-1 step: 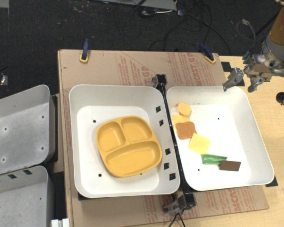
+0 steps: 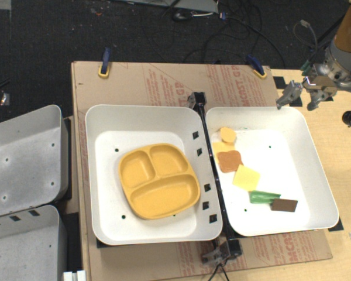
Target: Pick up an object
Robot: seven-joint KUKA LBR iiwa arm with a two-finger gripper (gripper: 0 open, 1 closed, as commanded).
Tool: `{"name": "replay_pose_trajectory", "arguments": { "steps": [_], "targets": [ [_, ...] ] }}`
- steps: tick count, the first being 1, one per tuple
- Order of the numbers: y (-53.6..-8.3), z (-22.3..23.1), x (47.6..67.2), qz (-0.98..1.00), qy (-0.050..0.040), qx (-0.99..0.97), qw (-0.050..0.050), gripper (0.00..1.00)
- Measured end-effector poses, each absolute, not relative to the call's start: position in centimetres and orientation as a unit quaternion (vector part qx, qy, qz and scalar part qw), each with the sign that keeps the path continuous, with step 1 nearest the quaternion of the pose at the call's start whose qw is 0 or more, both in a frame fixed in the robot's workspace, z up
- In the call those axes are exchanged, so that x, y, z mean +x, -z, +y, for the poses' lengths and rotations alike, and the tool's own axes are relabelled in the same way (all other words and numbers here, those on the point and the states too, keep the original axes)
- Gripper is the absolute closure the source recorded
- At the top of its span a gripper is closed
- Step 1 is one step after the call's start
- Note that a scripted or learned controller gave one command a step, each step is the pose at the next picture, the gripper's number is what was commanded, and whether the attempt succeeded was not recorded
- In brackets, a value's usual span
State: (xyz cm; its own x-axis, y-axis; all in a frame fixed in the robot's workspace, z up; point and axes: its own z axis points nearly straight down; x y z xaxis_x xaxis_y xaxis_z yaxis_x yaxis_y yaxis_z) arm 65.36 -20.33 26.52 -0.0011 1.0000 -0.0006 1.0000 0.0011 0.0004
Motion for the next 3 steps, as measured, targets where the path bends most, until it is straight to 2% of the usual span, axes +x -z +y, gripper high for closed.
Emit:
{"name": "replay_pose_trajectory", "arguments": {
  "steps": [3],
  "targets": [
    [-8.9, -20.4, 64.4, 0.707, 0.0011, 0.707, -0.001, 0.0]
  ]
}}
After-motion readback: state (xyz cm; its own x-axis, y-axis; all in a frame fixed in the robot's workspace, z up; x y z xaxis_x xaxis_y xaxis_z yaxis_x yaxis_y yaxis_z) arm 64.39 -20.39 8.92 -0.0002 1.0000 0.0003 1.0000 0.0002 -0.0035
